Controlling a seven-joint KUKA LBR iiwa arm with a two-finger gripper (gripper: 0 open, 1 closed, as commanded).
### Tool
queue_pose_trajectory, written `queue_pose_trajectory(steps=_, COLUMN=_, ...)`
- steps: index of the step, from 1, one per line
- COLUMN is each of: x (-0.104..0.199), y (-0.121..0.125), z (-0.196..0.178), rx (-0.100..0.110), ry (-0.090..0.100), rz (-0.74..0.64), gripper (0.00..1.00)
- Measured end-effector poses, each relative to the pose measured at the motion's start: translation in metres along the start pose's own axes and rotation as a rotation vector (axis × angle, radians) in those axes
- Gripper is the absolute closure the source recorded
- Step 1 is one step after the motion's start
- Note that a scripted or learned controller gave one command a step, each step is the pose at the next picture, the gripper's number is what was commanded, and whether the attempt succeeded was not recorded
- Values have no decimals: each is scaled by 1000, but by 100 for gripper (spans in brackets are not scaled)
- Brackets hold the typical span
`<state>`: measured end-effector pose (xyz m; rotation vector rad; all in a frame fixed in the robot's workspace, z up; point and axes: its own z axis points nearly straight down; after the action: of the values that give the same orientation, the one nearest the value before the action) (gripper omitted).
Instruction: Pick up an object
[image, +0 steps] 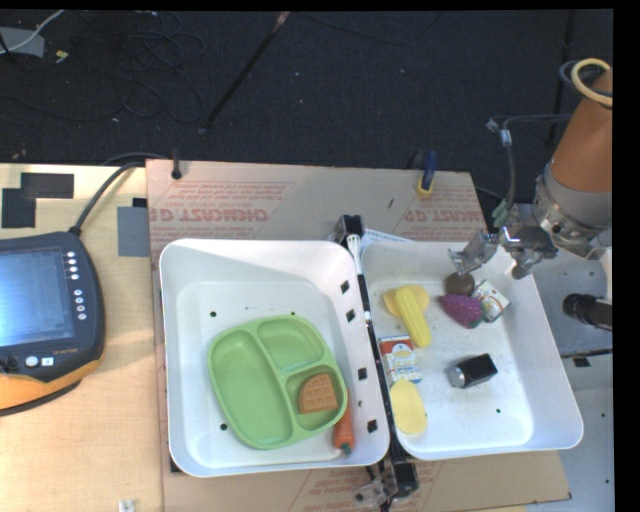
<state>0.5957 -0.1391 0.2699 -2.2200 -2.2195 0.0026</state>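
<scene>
Hand (497, 252) open and gripping nothing at frame right, over right bin (560, 400); purple toy (462, 308) lies just below-left of it, long axis slanting down-right.

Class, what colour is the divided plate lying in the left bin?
Light green; the divided plate shows clearly in the camera view.

The counter (60, 430) is light wood. A brown cardboard sheet (260, 200) with red printing lies on it and carries two white bins side by side: the left bin (190, 270) and the right bin (545, 400), their inner rims touching. A handheld control tablet (40, 305) rests at the counter's left edge.
</scene>
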Motion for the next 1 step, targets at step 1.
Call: queue_pose_trajectory(steps=1, x=-34, y=21, z=130, rx=7, ry=0, rz=1, gripper=0)
